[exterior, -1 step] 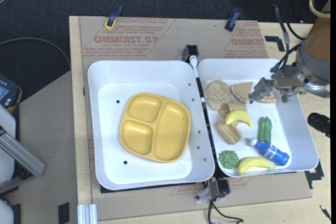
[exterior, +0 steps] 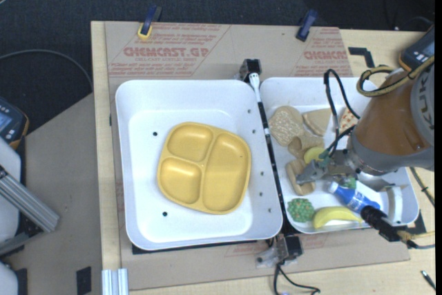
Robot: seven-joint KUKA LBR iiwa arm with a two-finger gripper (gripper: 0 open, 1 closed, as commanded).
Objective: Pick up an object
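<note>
The right bin holds several toy foods: a round cracker, a bread slice, a pizza slice, a tan piece, a green broccoli, a yellow banana and a blue bottle. My gripper reaches in from the right and sits low over the bin's middle, just above the tan piece and beside a small yellow item. The arm's body hides the bin's right part. Nothing can be seen held.
The left bin holds a yellow divided plate. A black divider strip runs between the bins. Cables loop over the right bin's far side. Clamps sit at the bench's far edge.
</note>
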